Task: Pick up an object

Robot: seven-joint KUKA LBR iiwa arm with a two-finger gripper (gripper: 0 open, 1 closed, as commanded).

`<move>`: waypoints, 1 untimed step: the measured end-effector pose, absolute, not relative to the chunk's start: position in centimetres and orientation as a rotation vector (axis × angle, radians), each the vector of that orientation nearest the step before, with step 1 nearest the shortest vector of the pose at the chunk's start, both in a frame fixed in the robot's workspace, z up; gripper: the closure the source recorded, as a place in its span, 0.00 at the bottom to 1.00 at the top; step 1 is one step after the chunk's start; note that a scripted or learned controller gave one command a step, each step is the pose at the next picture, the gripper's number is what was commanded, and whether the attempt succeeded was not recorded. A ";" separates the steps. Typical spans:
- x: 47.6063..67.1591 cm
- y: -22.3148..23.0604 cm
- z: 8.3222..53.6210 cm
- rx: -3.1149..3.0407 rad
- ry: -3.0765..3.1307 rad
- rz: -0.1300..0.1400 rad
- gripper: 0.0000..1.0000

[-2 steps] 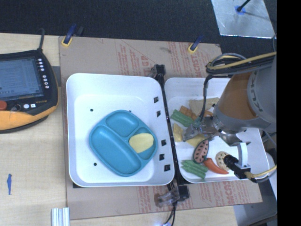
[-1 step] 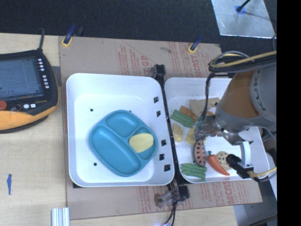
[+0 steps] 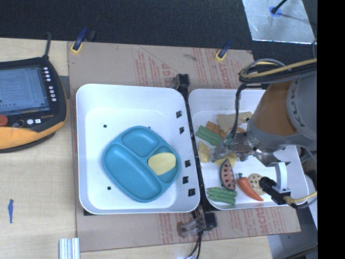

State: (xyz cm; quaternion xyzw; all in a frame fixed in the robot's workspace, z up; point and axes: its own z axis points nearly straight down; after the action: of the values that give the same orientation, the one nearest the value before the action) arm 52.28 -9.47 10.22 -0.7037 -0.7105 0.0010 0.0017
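Observation:
The right bin (image 3: 302,190) holds several toy foods: a green pod (image 3: 209,135), an orange piece (image 3: 216,128), a watermelon slice (image 3: 228,174), a red chili (image 3: 249,188), a green bean bundle (image 3: 221,195), a yellow piece (image 3: 204,152) and a spotted cookie (image 3: 254,179). My gripper (image 3: 228,149) reaches in from the right and hangs low over the middle of this bin, just above the watermelon slice and right of the green pod. The arm's orange band (image 3: 274,112) covers the bin's far right part. I see nothing clearly held.
The left bin (image 3: 91,107) holds a blue divided plate (image 3: 135,163) with a pale yellow piece (image 3: 161,163) in one compartment. A tablet-like pendant (image 3: 29,99) lies on the bench at far left. Clips (image 3: 79,41) pin the cardboard under the bins.

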 end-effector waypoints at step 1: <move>48.8 -10.0 9.1 -2.213 -2.220 0.007 0.00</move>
State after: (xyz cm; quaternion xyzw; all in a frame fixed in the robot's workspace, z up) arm 48.79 -10.03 9.10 -0.7060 -0.7082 0.0021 0.0034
